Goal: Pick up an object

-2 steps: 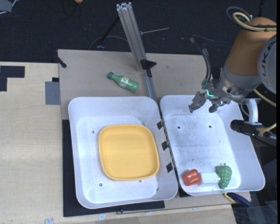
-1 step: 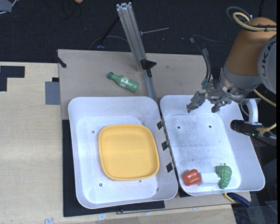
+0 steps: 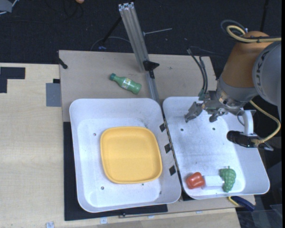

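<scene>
My gripper (image 3: pixel 203 114) hangs over the back part of the right bin (image 3: pixel 204 146), fingers spread apart with nothing between them. A red pepper-like toy (image 3: pixel 195 180) lies at the front of that bin. Right of it, a green broccoli-like toy (image 3: pixel 228 178) lies by the front right corner, with a small white piece between the two. Both toys are well in front of the gripper. A yellow square plate (image 3: pixel 131 154) rests in the middle of the left bin (image 3: pixel 85 122).
A green bottle (image 3: pixel 126 83) lies on the bench behind the left bin. A slanted aluminium post (image 3: pixel 137 37) rises behind the gap between the bins. Black clips (image 3: pixel 167 147) sit along the divide. Cables hang near the arm's wrist at the right.
</scene>
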